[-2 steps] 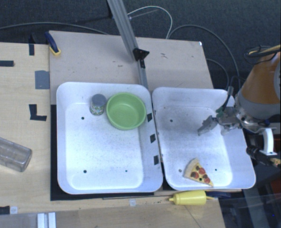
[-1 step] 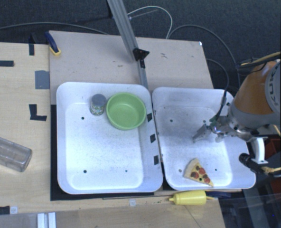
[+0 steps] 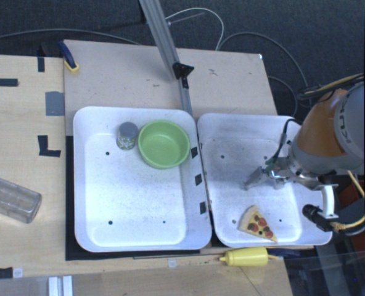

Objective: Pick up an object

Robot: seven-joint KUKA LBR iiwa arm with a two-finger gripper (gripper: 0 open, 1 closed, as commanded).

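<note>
Down at the lower right of the frame, in the right bin (image 3: 232,128), we see a pizza slice (image 3: 257,222): tan wedge, red dots, lying flat. Just above it, our gripper (image 3: 254,179) hangs with fingers spread, gripping nothing. A green bowl (image 3: 164,143) sits left.

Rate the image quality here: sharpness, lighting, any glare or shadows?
Camera view: soft overall, low resolution; even overhead light; mild washout on the white bins; the green bowl casts only a faint shadow; the claw reads blurry and small; the pizza slice stays recognisable.
</note>
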